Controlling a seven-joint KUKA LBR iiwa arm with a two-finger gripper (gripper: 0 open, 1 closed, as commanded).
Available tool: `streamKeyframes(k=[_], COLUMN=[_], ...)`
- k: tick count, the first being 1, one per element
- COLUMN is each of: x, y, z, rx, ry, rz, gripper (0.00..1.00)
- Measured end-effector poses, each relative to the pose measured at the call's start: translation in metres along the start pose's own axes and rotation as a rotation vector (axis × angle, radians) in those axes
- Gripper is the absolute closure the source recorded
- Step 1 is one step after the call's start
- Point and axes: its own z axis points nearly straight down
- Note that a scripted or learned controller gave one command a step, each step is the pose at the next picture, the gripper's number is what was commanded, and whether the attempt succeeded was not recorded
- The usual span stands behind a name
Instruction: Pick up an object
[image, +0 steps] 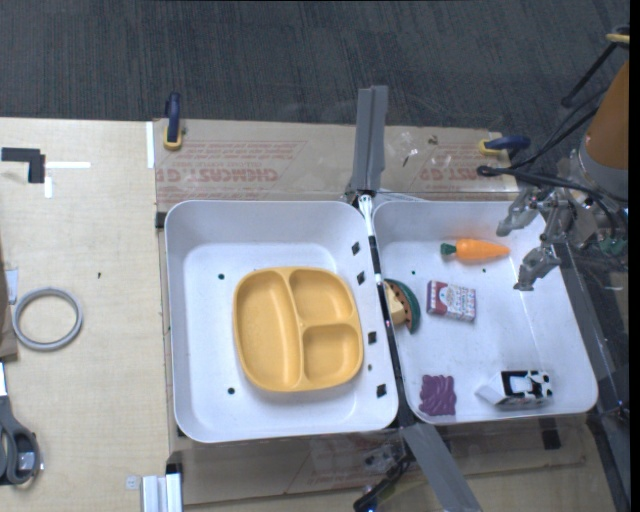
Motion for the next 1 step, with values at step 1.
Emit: streamKeyframes(k=[1], x=[-0.0408], y=[0.0428], z=[0.1265], rx=[0.0], ry=[-0.009], rz=[0.252], gripper=[0.0])
